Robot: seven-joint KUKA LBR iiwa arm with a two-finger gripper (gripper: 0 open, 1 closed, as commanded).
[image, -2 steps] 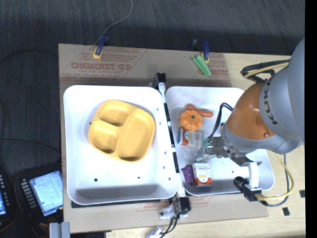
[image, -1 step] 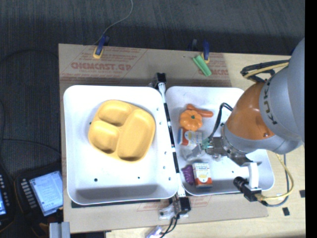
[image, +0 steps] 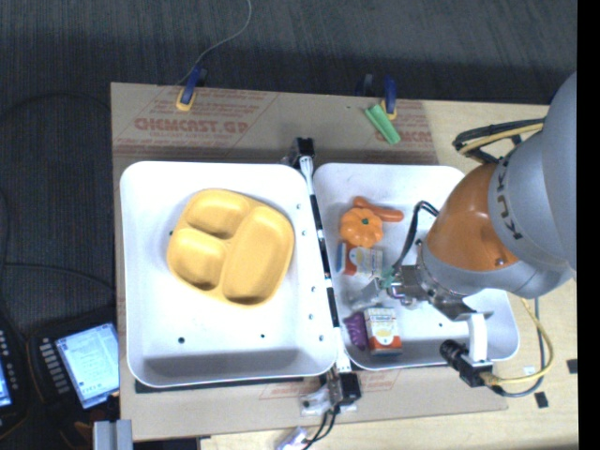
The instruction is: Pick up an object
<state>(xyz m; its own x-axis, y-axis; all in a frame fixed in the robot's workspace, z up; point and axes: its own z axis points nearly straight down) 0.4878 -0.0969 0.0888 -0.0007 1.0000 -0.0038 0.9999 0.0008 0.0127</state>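
Sitting in the right bin point(image: 487, 345), a small orange pumpkin point(image: 361, 226).

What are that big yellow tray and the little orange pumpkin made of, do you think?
The yellow tray looks like moulded plastic: smooth, rounded compartments with a soft sheen. The pumpkin also looks plastic, perhaps rubbery: even orange colour, ribbed lobes, slight gloss. It is too small to be sure.

A robot test bench in a lab.

A grey industrial arm with an orange band point(image: 478, 228) reaches over two shallow white plastic bins point(image: 141, 345) set side by side on a printed brown cardboard sheet point(image: 192, 125) held by blue clamps point(image: 190, 88); loose black cables point(image: 28, 251) and a small lit screen point(image: 86, 354) lie on dark carpet at left.
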